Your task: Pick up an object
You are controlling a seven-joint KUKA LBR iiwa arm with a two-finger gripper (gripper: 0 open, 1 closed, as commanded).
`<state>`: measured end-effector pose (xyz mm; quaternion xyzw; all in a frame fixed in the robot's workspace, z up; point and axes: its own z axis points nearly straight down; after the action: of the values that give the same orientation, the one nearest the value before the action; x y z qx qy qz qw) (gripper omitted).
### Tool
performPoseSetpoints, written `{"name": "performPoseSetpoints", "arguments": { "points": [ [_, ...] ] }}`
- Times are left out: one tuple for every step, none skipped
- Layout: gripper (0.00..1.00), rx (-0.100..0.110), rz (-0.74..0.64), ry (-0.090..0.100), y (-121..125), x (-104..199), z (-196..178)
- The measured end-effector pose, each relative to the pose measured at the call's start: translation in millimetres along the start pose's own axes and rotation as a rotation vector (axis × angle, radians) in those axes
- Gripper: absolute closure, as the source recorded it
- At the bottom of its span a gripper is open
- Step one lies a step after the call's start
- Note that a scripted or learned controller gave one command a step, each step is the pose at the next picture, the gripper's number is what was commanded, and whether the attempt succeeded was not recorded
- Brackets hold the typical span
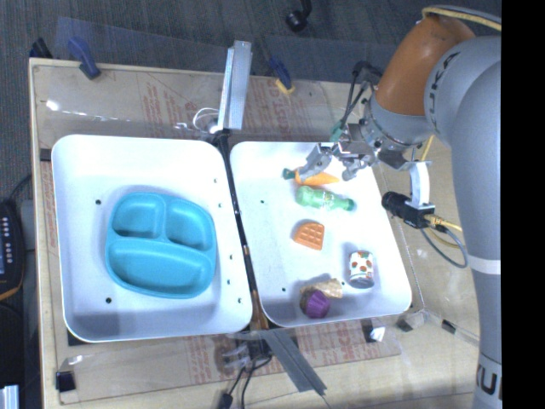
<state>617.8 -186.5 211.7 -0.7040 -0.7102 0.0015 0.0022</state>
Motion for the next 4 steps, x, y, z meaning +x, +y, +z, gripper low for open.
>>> {"name": "performPoseSetpoints", "arguments": {
  "points": [
    [0.0, 0.002, -0.003, 0.001, 37, -9, 121],
    [1.0, 0.001, -0.011, 0.001, 38, -7, 110],
    [0.0, 0.002, -0.012, 0.001, 38, -7, 110],
    [0.0, -0.001, 0.003, -0.001, -11, 12, 120]
  ]
}}
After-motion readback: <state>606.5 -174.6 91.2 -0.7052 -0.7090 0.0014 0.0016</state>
